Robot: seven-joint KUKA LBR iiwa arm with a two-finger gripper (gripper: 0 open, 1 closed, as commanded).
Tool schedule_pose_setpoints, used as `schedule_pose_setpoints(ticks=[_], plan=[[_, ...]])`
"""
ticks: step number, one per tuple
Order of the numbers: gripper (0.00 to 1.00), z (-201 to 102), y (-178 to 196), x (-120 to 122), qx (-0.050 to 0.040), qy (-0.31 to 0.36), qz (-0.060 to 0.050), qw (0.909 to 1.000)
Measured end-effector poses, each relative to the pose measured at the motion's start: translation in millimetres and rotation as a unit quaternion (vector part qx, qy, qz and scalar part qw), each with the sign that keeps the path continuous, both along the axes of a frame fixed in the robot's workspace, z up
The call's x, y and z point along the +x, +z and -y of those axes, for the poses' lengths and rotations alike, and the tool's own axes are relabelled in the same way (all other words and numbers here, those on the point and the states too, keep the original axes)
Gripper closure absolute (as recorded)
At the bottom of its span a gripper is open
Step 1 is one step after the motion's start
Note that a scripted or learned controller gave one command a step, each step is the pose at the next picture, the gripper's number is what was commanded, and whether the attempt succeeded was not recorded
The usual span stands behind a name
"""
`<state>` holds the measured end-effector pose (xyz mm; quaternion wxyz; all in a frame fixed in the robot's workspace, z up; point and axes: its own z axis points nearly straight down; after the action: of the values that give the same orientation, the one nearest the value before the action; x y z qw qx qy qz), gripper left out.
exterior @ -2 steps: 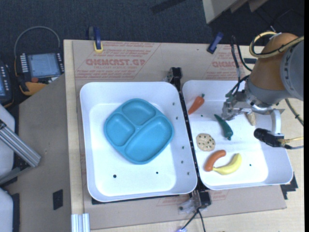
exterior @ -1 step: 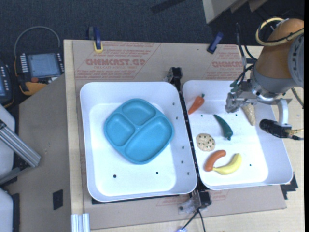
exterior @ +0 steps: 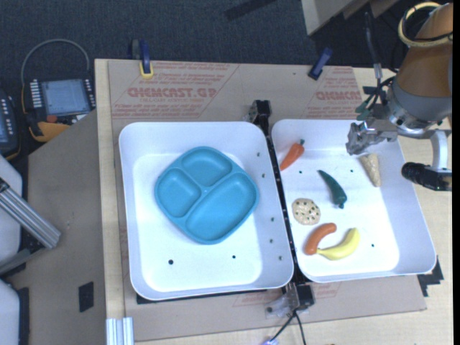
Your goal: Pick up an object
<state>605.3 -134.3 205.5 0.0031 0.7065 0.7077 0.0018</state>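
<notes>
The right bin [exterior: 406,225] holds several toy foods. An orange carrot [exterior: 291,155] lies near its upper left, and a dark green pepper [exterior: 333,188] sits in the middle. Lower down are a round cookie [exterior: 305,210], a red-orange sausage [exterior: 319,237] and a yellow banana [exterior: 342,245] touching the sausage. A beige cone [exterior: 371,169] lies at the upper right. My gripper [exterior: 356,142] hangs over the bin's far right part, just up and left of the cone, with nothing seen in it.
The left bin [exterior: 136,214] carries a blue divided plate [exterior: 207,192]. A black divider [exterior: 277,192] runs between the bins. The grey arm with its orange band [exterior: 424,63] comes in over the right bin's far corner. Clamps stand on the board's far edge.
</notes>
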Motion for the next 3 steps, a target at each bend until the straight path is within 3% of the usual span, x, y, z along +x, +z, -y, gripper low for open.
schedule_pose_setpoints(ticks=[3], plan=[[1.00,-162.4,-12.3,-61.0,0.0024,0.002,-0.005,1.0000]])
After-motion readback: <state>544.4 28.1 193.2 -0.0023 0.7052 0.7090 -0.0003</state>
